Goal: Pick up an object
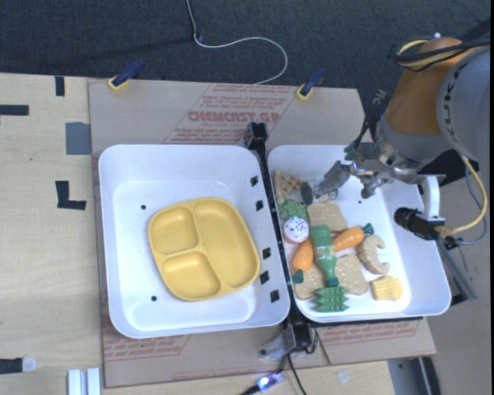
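Two spread fingers of the gripper (pixel 344 183) hung empty above the right white plastic bin (pixel 420 295), seemingly poised to descend onto its crowded toy food pile (pixel 333 253) at centre-right.

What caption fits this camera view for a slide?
Gripper open above toy food in the right bin; yellow tray in the left bin.

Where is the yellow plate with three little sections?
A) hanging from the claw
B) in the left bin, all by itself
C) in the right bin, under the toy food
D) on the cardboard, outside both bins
B: the yellow plate lies flat in the left bin with nothing else beside it, while the toy food is piled in the right bin.
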`<move>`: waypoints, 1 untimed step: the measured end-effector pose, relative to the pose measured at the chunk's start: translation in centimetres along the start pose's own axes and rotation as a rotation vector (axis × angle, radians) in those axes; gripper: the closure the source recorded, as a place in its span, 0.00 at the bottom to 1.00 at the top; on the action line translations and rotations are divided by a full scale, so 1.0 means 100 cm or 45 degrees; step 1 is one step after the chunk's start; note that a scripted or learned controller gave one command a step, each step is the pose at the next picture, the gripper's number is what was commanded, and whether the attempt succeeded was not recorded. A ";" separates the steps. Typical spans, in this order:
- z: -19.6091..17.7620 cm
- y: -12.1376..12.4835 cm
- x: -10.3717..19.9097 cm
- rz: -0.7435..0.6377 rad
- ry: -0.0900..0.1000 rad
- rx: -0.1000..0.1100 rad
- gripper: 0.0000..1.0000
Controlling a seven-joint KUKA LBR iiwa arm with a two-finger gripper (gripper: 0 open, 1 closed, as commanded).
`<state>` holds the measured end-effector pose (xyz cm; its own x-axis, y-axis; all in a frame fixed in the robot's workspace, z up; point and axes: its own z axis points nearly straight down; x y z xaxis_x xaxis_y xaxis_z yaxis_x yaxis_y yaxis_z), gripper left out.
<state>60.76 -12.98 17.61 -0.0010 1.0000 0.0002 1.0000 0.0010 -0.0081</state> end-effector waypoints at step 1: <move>0.064 0.002 -0.003 0.000 0.000 -0.001 0.00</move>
<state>60.85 -13.32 11.23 -0.0012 1.0000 -0.0001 1.0000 0.0012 -0.0075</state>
